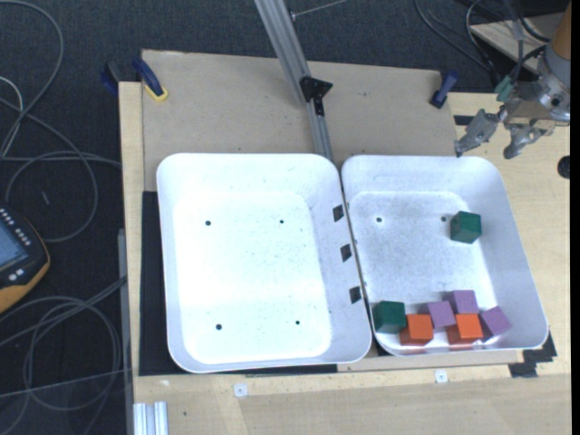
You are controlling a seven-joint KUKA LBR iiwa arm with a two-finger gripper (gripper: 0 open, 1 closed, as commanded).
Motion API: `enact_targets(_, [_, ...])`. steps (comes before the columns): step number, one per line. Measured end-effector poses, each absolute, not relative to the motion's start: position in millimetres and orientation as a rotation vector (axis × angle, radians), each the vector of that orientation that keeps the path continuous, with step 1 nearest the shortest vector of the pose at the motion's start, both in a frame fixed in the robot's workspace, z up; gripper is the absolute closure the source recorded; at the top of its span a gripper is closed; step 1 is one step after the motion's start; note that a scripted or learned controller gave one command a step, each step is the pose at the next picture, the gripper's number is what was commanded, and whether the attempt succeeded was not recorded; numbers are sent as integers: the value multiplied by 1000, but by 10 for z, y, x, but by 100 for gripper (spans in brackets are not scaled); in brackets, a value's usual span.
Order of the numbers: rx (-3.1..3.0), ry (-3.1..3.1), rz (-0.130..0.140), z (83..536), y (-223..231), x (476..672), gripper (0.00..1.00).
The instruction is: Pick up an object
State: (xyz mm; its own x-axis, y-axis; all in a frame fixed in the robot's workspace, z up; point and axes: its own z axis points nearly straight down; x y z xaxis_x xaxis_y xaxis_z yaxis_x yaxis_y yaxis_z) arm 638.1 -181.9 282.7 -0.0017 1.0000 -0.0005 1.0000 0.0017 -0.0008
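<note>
My gripper (494, 141) hangs above the far right corner of the right bin (435, 175), open, with nothing between its two fingers. A green cube (466, 227) sits alone in the right bin's upper right part, below and slightly left of the gripper. Along that bin's near edge lie another green cube (391, 315), two orange cubes (419, 328) (468, 326) and several purple cubes (442, 313).
The left bin (181, 179) lies beside the right one, with black clips (345, 252) along the shared wall. A metal pole (288, 53) slants over the bench's back. Blue clamps (149, 78) (443, 87) grip the far edge.
</note>
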Motion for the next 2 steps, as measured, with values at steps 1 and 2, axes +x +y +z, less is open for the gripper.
enact_targets(1, [-2214,-2213,8,1034,-1500,5496,0])
enact_targets(2, [-2229,-2226,-6,2743,-1835,4810,0])
